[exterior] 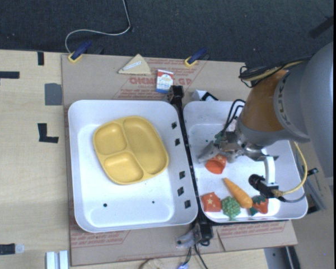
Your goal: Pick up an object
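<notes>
Camera view from above the counter: the grey arm with its orange band reaches in from the right and sets its end effector down into the right-hand white bin, toward that bin's left half. Whether the end effector is open or closed cannot be told from this angle, and no item is seen gripped in it. A red-orange rounded piece lies on the bin floor just beside the end effector's tip, on the side nearer the camera; whether the two touch cannot be settled. Further toward the near edge of the same bin lie an orange carrot, set on a slant, a red block, a green broccoli-like piece touching the carrot's lower end, and a small red item in the near right corner. The left-hand white bin holds a yellow three-compartment plate, lying flat and turned at an angle in the bin's far half. Both bins rest side by side on a cardboard sheet. Behind them on the sheet stand a small red-and-white carton and a tan wedge, well apart from the arm.
</notes>
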Tool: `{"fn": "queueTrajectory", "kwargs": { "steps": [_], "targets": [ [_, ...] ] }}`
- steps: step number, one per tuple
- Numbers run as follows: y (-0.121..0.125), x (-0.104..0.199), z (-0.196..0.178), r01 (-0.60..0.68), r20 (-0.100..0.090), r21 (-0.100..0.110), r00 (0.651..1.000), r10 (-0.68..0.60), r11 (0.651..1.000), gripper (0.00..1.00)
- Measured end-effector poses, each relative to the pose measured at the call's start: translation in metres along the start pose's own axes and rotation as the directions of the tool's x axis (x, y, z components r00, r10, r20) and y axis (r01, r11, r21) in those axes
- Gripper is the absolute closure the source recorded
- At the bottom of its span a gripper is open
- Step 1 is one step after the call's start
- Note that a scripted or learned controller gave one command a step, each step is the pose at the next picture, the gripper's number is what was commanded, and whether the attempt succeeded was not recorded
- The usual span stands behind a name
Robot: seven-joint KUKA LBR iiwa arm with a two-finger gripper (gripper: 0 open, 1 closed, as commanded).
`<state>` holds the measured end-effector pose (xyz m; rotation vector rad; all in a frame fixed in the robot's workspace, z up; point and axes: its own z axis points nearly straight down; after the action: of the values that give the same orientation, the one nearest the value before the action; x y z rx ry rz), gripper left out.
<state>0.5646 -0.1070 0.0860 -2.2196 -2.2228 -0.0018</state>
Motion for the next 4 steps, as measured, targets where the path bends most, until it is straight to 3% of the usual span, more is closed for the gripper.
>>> {"fn": "queueTrajectory", "kwargs": {
  "steps": [1,2,3,4],
  "targets": [
    [-0.021,0.012,0.0,-0.001,0.004,-0.006,1.0,0.001,1.0,0.0],
    [-0.021,0.011,-0.01,-0.001,0.005,-0.005,1.0,0.001,1.0,1.0],
    [-0.021,0.011,-0.01,-0.002,0.005,-0.005,1.0,0.002,1.0,0.0],
    [0.035,0.01,0.0,0.0,0.002,-0.003,1.0,0.0,1.0,0.0]
  ]
}}
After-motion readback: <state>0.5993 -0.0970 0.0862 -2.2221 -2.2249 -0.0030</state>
